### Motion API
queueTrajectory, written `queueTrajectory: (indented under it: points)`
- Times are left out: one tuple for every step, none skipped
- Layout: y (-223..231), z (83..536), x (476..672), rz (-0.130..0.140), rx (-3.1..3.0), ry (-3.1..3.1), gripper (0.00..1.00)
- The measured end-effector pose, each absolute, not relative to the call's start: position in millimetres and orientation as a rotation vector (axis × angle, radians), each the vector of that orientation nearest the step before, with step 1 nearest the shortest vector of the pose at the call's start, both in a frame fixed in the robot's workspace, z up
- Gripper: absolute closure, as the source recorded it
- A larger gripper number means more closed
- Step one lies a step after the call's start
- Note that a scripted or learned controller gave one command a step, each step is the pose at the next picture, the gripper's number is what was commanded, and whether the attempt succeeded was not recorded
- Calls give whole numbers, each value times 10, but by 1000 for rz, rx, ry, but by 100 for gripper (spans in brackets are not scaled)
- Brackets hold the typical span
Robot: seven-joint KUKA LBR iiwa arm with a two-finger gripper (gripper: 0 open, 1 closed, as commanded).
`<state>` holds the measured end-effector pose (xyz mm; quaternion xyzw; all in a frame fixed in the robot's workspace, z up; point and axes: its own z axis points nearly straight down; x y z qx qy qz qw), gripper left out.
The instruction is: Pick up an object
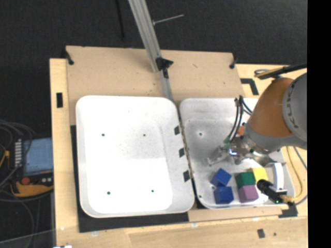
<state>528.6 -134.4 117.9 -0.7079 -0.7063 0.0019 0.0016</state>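
Camera view is looking down at a slant on the bench (145, 71), which is carrying two shallow white bins side by side. The left bin (126, 154) is sitting at 9 o'clock of the right bin (207, 118), and their inner rims are almost touching.

The arm (274, 118), grey with an orange band, is reaching in from 3 o'clock and is hanging over the right bin. The gripper (232, 152) is pointing down over the middle of that bin, towards its 6 o'clock half. Whether the gripper is spread or pressed together cannot be told, as the wrist is covering much of it and the metal parts are blurring into the bin floor.

The task's things are five small blocks, all resting on the floor of the right bin along its 6 o'clock edge:
- The upper blue block (221, 177) is lying just at 7 o'clock of the gripper, tilted on a corner.
- The lower blue block (224, 195) is sitting just at 6 o'clock of the upper one.
- The green block (245, 180) is lying at 5 o'clock of the gripper.
- The purple block (249, 192) is touching the green block at its 6 o'clock side.
- The yellow block (260, 174) is sitting just at 2 o'clock of the green block.

A metal strut (147, 30) is running from 12 o'clock down to the gap between the bins.
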Motion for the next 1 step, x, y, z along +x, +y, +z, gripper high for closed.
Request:
queueTrajectory:
  points:
    - [-1359,978,5296,0,-2227,-2219,0]
